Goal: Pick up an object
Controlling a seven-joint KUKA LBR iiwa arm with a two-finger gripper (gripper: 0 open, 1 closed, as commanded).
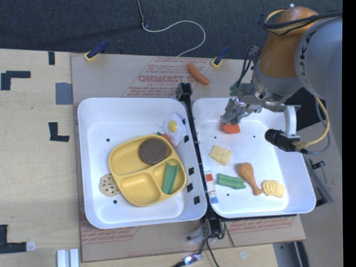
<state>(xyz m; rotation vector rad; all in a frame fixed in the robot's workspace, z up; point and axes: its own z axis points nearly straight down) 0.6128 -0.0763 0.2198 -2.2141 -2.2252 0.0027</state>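
My gripper (233, 117) hangs low over the back left of the right bin (267, 154), directly above a small orange-red piece (231, 129) and touching or nearly touching its top. In the same bin lie a pale yellow cheese wedge (220, 154), a green pod (231, 181), a brown drumstick (249, 177) and a yellow ridged piece (273, 188). The gripper's body hides how it meets the orange-red piece.
The left bin (97, 132) holds a yellow divided tray (133, 188) carrying a brown patty (153, 150) and a green piece (170, 178), plus a cookie (108, 185) and a fried egg (173, 127). An orange sausage (199, 74) lies on the cardboard behind the bins.
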